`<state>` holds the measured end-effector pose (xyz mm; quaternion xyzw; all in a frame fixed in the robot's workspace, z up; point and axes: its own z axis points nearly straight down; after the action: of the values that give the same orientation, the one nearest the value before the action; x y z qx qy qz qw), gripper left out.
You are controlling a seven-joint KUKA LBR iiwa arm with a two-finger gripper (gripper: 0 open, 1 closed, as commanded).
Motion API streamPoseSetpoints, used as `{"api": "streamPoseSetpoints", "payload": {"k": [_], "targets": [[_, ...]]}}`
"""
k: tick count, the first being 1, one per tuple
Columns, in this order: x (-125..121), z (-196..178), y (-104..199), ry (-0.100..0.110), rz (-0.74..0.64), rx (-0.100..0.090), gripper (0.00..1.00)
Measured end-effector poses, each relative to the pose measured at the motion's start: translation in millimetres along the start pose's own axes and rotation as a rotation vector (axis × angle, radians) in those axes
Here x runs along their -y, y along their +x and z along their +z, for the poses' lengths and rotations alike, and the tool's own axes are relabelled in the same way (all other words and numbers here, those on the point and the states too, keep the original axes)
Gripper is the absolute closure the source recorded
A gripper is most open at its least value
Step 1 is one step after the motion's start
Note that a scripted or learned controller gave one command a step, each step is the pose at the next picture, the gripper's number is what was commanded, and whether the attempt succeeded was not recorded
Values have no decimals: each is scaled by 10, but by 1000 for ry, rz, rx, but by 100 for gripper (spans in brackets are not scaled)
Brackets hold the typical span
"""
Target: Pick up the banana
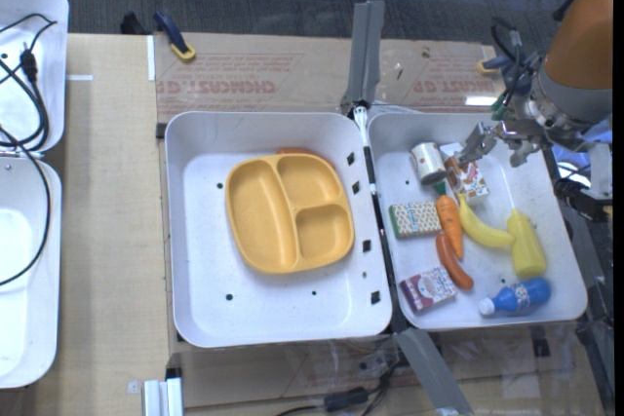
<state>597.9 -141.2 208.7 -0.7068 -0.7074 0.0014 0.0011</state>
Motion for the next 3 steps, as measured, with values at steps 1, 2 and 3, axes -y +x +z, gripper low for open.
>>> {"api": "streamPoseSetpoints", "payload": {"k": [1, 2, 3], "targets": [[860, 1004, -113, 0, 30, -1, 0], [548, 1157, -396, -5, 13, -17, 0], [558, 1171, -529, 0, -175, -30, 0]]}}
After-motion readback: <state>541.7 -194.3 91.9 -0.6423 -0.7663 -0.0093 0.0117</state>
